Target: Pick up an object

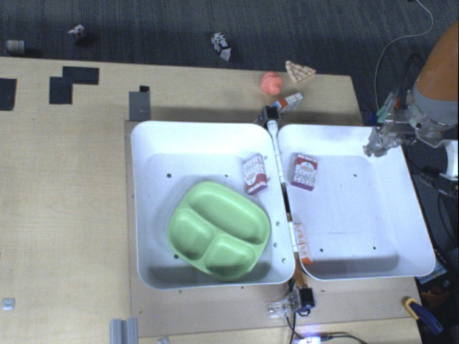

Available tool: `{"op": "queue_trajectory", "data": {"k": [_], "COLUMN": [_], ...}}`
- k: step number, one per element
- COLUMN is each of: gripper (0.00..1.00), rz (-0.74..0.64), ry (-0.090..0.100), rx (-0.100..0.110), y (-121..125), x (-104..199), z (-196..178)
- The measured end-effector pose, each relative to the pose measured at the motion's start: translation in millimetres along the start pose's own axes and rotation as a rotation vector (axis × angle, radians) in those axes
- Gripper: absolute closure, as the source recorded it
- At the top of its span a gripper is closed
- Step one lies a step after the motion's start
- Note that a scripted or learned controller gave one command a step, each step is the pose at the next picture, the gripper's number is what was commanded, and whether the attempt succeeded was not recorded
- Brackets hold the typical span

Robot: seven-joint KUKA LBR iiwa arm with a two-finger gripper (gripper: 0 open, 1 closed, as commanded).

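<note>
Your gripper (374, 146) hangs over the right bin's (401, 264) far-right rim, can't tell its jaws' state, so the red packet (304, 171) lying flat far-left there looks easiest.

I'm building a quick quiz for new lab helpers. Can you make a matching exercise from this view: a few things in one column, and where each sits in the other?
Things:
1. green divided plate
2. red packet
3. pink ball
4. pincer

Places:
A. on the bench beyond the bins
B. left bin
C. over the right bin's far right corner
D. right bin, near its left wall

Pairs: 1-B, 2-D, 3-A, 4-C
</note>
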State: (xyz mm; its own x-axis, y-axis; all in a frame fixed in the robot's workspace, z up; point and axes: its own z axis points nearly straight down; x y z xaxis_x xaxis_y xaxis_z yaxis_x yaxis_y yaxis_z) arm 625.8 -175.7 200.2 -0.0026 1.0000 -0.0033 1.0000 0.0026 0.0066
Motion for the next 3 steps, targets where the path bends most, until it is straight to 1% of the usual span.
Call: {"op": "queue_trajectory", "data": {"k": [1,2,3], "gripper": [0.0,0.0,0.0], "rz": [-0.001,-0.003,-0.001], "ry": [0.002,0.003,0.0], "rx": [0.002,0.001,-0.002], "y": [0,39,44], "x": [2,25,-31], "z": [1,115,10]}}
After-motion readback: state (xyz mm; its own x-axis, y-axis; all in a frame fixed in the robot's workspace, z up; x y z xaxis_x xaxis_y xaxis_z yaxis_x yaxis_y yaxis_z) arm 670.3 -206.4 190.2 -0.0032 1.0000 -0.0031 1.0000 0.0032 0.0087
